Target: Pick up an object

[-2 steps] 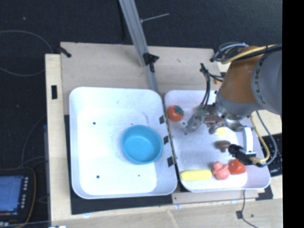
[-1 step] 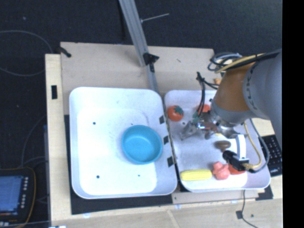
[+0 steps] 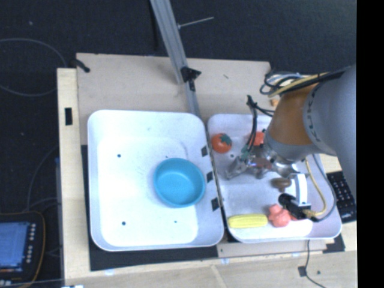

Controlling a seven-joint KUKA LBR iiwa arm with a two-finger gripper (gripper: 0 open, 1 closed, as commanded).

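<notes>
- Two bins: left bin (image 3: 108, 161) has a blue bowl (image 3: 178, 182); right bin (image 3: 237, 236) has a tomato (image 3: 221, 141), corn (image 3: 247, 221) and a pink toy (image 3: 278, 215).
- Gripper (image 3: 235, 168) hovers centre-right over bare floor, below the tomato; finger state cannot be told.
- Risk: descending here likely grasps nothing, since nothing lies beneath.

The arm (image 3: 312, 116) runs off the right edge, so its upper length is cut away, and its bulk hides much of the right bin (image 3: 240, 236), including that bin's far right wall. The pincer (image 3: 237, 167) is small and dark against the bin floor; whether its fingers are parted cannot be told. An orange object (image 3: 258, 138) shows only as a sliver behind cables. A pink object (image 3: 277, 215) is partly covered by a black fitting. The screen (image 3: 18, 245) at lower left is cut by the frame.
</notes>
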